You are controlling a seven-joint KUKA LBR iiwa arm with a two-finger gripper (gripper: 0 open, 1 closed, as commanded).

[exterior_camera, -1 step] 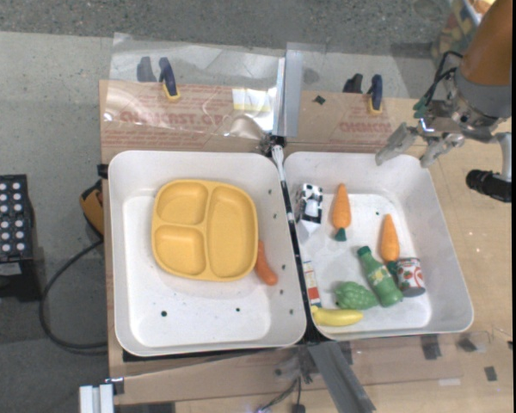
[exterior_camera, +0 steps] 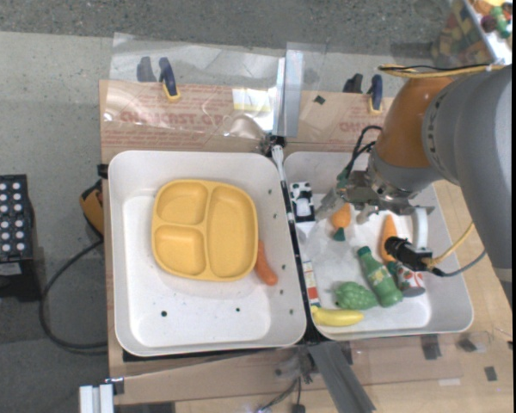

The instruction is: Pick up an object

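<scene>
The end effector point(exterior_camera: 344, 198) is seen low in the right bin point(exterior_camera: 447, 321), its fingers spread open around a small orange piece point(exterior_camera: 340, 218), which has not been gripped. A slip could be caused by the piece's rounded shape, or the green bottle point(exterior_camera: 377, 275) nearby could be knocked. The tabletop carries both bins; the left bin point(exterior_camera: 138, 317) holds a yellow divided plate point(exterior_camera: 205, 230). Grey floor surrounds it.

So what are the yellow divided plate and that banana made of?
The yellow divided plate looks like moulded plastic: one even colour, a soft sheen, rounded compartment ridges. The banana is probably a plastic toy, given its smooth, uniformly bright yellow skin, though it is too small to be sure.
</scene>
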